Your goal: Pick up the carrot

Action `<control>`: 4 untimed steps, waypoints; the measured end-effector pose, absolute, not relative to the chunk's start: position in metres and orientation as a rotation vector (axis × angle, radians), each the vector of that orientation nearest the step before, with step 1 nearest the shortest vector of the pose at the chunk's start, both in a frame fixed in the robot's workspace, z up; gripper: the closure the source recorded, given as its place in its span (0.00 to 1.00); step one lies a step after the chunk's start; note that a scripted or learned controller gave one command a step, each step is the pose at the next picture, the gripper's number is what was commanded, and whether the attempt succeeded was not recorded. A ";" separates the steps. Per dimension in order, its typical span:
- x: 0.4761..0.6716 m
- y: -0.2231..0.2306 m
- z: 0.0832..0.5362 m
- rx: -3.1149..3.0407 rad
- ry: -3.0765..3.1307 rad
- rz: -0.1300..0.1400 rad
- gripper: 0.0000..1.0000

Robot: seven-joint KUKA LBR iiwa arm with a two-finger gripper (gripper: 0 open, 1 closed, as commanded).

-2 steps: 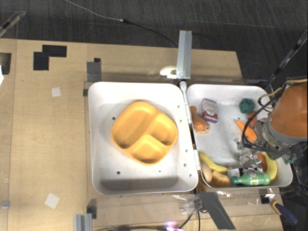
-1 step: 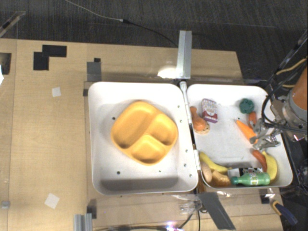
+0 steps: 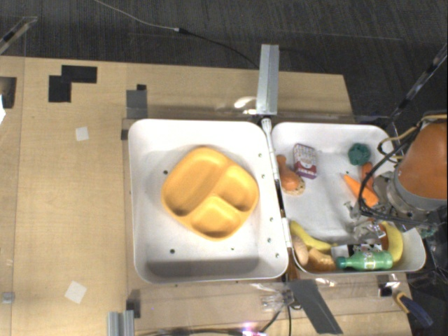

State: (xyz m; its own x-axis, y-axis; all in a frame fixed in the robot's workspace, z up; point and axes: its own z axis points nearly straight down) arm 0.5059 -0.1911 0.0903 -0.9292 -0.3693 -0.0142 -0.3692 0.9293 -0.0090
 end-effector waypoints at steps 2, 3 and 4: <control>0.513 -0.188 0.115 -0.598 3.049 -0.019 1.00; 0.516 -0.187 0.127 -0.602 3.040 -0.022 1.00; 0.526 -0.143 0.172 -0.650 3.061 -0.004 1.00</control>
State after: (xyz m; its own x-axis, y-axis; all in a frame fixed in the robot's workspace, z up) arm 0.5256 -0.1433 0.1724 -0.9137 -0.4061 -0.0116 -0.4061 0.9138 -0.0052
